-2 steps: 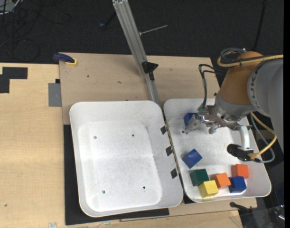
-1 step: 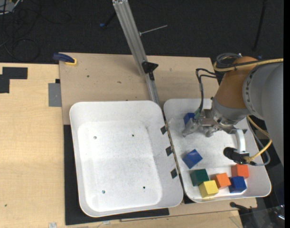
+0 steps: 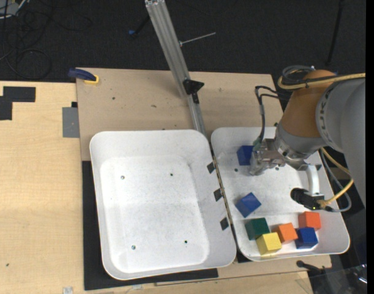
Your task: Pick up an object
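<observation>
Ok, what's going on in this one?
The arm's hand is down in the right bin, right beside a blue cube near the bin's far side. Nothing is visibly gripped yet. Another blue cube lies mid-bin, and green, yellow, orange, red and blue cubes cluster at the near edge.

Two white bins (image 3: 151, 141) on a tan wooden bench (image 3: 33, 182). Blocks: two blue (image 3: 248, 204), one green (image 3: 256, 227), yellow (image 3: 269, 242), orange (image 3: 287, 231), a redder orange (image 3: 310, 220), possibly a third blue (image 3: 306, 237). Arm (image 3: 333, 118) grey, banded orange.
</observation>
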Controlling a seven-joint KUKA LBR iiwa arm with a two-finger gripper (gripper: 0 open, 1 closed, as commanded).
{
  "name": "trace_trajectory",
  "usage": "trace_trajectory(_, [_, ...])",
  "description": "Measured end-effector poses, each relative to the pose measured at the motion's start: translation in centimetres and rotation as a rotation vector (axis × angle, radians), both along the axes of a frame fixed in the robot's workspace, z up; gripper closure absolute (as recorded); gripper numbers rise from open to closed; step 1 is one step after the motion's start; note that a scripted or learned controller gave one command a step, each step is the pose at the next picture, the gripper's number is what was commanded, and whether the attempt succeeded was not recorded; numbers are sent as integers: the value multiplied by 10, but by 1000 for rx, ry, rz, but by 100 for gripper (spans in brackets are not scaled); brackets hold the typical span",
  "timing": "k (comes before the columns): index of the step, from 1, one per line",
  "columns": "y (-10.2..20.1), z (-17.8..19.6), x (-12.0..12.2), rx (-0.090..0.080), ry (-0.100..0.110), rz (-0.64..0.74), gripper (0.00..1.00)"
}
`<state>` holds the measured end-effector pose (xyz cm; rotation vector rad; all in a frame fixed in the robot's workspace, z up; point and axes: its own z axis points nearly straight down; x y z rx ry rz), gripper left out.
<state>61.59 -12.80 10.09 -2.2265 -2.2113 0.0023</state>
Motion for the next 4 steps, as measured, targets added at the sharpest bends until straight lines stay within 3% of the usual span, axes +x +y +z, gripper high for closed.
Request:
trace_trajectory(2, [-1, 126, -1, -3, -9, 7, 100])
trace_trajectory(3, [-3, 169, -1, -2, -6, 7, 100])
trace_trajectory(4, [47, 167, -15, 0, 0, 10, 100])
